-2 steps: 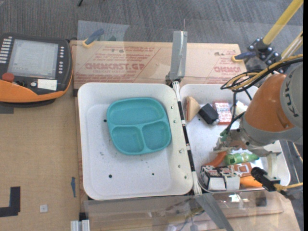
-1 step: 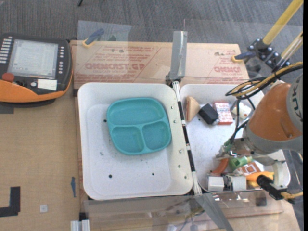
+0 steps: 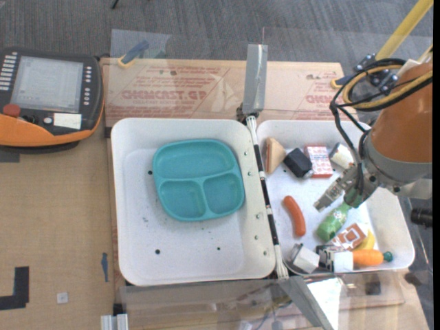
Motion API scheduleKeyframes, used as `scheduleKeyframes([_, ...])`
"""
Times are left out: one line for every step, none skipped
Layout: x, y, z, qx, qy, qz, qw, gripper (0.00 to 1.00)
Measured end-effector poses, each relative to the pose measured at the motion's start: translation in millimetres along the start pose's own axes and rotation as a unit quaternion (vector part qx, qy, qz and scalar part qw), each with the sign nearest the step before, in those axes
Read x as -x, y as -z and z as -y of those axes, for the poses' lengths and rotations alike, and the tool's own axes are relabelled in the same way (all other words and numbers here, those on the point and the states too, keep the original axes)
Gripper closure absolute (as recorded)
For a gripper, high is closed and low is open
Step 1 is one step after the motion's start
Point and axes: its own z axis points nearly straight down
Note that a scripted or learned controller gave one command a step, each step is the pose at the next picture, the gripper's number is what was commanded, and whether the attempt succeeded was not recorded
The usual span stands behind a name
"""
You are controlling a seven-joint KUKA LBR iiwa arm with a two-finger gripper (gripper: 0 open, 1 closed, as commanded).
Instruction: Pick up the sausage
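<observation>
Several toys crowd the right bin (image 3: 405,236), where the sausage (image 3: 295,215) lies free near its left wall, and the gripper (image 3: 337,192), jaws apart and empty, could descend off-target onto the green item (image 3: 333,223) beside it.

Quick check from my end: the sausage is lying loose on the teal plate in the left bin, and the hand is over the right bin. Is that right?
Not quite. The sausage lies loose on the floor of the right bin, not on the teal plate, which sits in the left bin. The camera view shows this. The hand is over the right bin, as you said.
</observation>
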Motion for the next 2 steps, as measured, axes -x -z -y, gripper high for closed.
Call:
scheduleKeyframes([41.1,49.1,-8.7,0.000,-0.010,0.000,0.9999,1.00])
scheduleKeyframes([42.8,57.2,-10.3,0.000,-0.010,0.001,0.9999,1.00])
